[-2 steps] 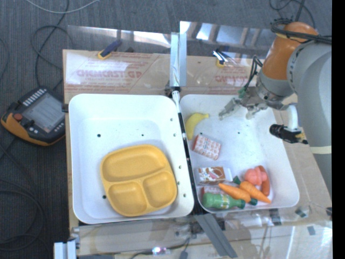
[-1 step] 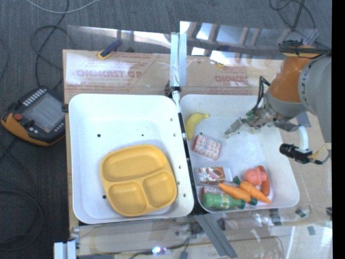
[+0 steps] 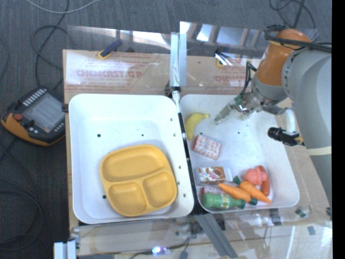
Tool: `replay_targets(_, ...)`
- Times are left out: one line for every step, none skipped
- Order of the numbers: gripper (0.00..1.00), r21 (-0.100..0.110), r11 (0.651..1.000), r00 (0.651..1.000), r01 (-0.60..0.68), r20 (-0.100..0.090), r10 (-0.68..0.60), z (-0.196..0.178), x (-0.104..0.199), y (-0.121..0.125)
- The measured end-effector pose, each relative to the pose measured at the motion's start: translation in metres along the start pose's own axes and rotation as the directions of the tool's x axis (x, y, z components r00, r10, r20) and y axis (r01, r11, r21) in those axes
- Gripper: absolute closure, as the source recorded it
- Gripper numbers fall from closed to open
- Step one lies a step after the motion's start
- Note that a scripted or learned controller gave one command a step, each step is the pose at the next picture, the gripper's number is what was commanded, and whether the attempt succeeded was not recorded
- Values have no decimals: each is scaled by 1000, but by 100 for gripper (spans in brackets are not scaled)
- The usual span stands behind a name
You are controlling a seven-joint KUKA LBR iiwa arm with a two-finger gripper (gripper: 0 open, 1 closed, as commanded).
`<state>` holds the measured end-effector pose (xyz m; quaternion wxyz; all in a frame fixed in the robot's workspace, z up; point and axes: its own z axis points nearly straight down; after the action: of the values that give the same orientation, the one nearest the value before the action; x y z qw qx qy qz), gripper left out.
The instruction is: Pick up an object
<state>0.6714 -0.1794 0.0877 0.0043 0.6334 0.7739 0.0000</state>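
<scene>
Two white bins sat side by side below me, and my pincer (image 3: 225, 114) hung over the far part of the right bin (image 3: 280, 161), reaching in from the right. Its thin fingers (image 3: 222, 115) pointed toward the yellow banana (image 3: 195, 122), which lay near the bin's far left corner; nothing sat between them, and whether they were spread or pressed together I could not tell. Just nearer than the banana lay a red-and-white checked packet (image 3: 207, 146). Toward the near wall I saw a small snack box (image 3: 211, 174), a green bottle (image 3: 220, 201) on its side, two orange carrots (image 3: 245, 192) lying across each other, and a reddish-orange fruit toy (image 3: 257, 177) beside them. My left bin (image 3: 97, 117) held a yellow divided tray (image 3: 139, 178) toward its near side. A teach pendant (image 3: 33, 116) rested on the floor well to the left
</scene>
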Motion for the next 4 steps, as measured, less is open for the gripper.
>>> replay_targets(0,-9,997,997,80,-6,-80,-4,-21,-79)
replay_targets(0,5,988,988,153,-20,-153,-2,-34,-15)
replay_targets(0,8,985,985,170,-9,-170,-28,-26,-96)
replay_targets(0,8,975,975,221,-11,-221,-55,-15,-152)
